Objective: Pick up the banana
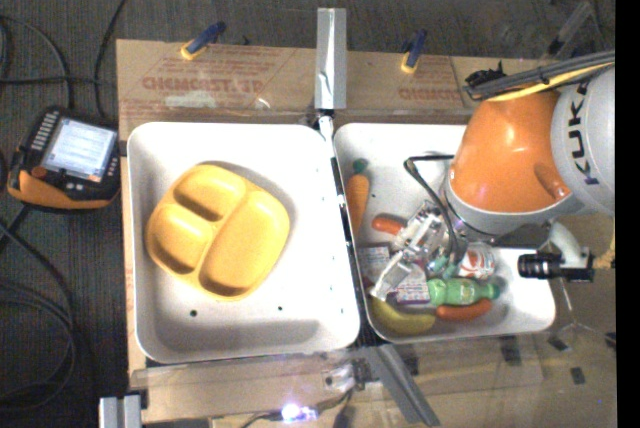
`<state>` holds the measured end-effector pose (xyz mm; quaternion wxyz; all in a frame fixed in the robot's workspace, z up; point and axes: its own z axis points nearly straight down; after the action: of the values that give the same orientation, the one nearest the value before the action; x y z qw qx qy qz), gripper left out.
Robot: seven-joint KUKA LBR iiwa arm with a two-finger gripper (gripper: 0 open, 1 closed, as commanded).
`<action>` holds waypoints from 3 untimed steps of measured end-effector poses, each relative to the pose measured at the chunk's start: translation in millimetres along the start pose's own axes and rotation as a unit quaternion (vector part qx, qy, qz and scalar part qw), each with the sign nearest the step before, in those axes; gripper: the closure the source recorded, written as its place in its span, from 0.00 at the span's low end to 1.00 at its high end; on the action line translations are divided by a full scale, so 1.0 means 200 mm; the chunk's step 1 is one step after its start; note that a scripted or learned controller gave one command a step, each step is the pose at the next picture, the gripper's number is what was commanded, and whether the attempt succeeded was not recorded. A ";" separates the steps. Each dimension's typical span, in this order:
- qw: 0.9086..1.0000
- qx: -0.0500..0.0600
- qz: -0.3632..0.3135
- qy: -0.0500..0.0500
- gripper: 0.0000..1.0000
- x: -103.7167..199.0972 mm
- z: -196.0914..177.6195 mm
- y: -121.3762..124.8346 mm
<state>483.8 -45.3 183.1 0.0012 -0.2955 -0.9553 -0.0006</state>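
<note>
Lying along the near wall of the right bin [535,321], the banana [402,318] shows as a yellow curve half buried under other things; a green bottle [462,292] and a small purple-labelled packet [408,293] rest on or against its upper side, and a red pepper-like piece [464,311] sits just beside its right end; the gripper [425,236] hangs above this heap, near the banana but apart from it, and whether it is released or clenched I cannot tell, for the metal parts blur together; nothing can be seen held in it. By its look the banana is a light plastic toy, stiff and smooth, so likely slippery under metal; its curve would make it roll if pinched near a tip; the better hold seems across the thick middle, squarely over the narrow width; yet that middle is partly covered, so the exposed left part may be the only reachable place. A carrot [357,199] lies at the bin's left wall; the left bin [300,141] bears a yellow divided tray [218,230].
</note>
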 end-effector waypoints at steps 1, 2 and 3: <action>1.000 0.000 0.000 0.000 0.00 0.00 0.00 0.00; 0.990 -0.001 -0.143 -0.001 0.00 -0.04 0.00 0.53; 0.988 0.000 -0.152 0.000 0.00 0.21 0.18 0.83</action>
<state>541.8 115.2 147.1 0.0013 -0.1471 -0.9891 -0.0011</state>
